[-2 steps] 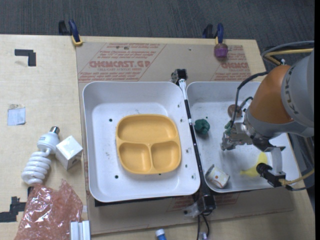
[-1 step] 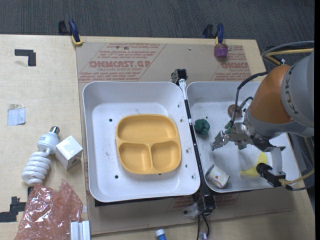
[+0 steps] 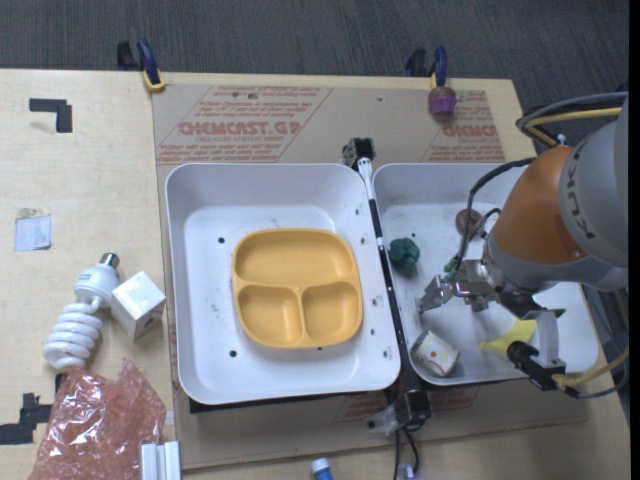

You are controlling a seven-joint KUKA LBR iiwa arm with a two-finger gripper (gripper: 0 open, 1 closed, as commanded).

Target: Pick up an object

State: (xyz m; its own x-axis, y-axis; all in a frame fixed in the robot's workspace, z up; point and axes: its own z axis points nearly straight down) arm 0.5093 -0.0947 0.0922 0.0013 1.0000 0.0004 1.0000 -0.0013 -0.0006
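Pale wooden bench (image 3: 80,198) with a spiral bulb (image 3: 78,323) lying loose at far left. Yellow divided tray (image 3: 297,288) in the left bin (image 3: 190,268): stiff, broad, awkward to pinch. Small green object (image 3: 404,253) on the right bin (image 3: 400,193) floor near the divider; probably light and soft, best taken across its middle. Gripper (image 3: 437,295) just beside it, fingers apart, nothing between.

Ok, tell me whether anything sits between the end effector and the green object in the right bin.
Nothing visible does. The end effector hangs over the right bin, and the green object lies up and to its left on bare bin floor. The small white cup lies on the opposite side, nearer the bin's front edge.
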